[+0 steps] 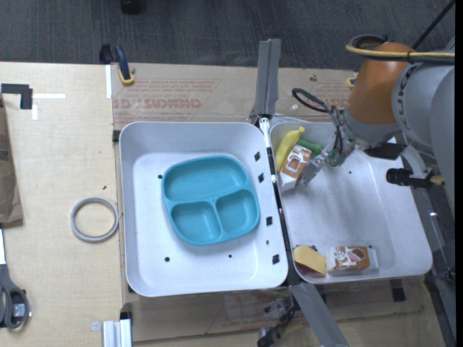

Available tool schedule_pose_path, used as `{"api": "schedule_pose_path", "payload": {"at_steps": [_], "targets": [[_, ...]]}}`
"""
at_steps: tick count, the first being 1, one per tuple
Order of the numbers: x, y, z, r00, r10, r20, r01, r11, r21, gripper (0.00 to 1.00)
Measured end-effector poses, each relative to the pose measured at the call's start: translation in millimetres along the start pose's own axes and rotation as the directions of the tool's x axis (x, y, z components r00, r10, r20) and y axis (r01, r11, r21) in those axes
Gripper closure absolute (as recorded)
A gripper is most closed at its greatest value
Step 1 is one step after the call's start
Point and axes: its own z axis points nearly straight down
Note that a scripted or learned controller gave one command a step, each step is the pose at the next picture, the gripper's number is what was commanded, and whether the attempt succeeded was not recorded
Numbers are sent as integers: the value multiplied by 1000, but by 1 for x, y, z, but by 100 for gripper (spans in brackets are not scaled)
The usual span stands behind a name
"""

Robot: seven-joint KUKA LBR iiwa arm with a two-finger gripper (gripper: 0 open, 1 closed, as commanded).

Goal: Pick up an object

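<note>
So the thing it's going for looks like the small orange-and-white carton (293,165), sitting in the far left corner of the right bin (376,215), leaning on the divider wall with a banana (287,142) and something green tucked right behind it. Its long axis runs roughly toward the camera. The hand (316,166) is just beside it on the right, touching or nearly so. Can't tell how wide the hand is set. 2 more snacks, a yellow wedge (309,260) and a wrapped bar (352,259), sit well apart at the near edge.
</note>
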Motion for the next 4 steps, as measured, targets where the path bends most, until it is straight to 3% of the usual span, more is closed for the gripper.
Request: {"api": "schedule_pose_path", "payload": {"at_steps": [1, 2, 4], "targets": [[8, -7, -1, 984, 180, 1, -180, 984, 5, 0], [10, 3, -2, 949, -316, 3, 316, 949, -7, 0], [13, 6, -3, 952, -306, 7, 306, 952, -2, 0]]}}
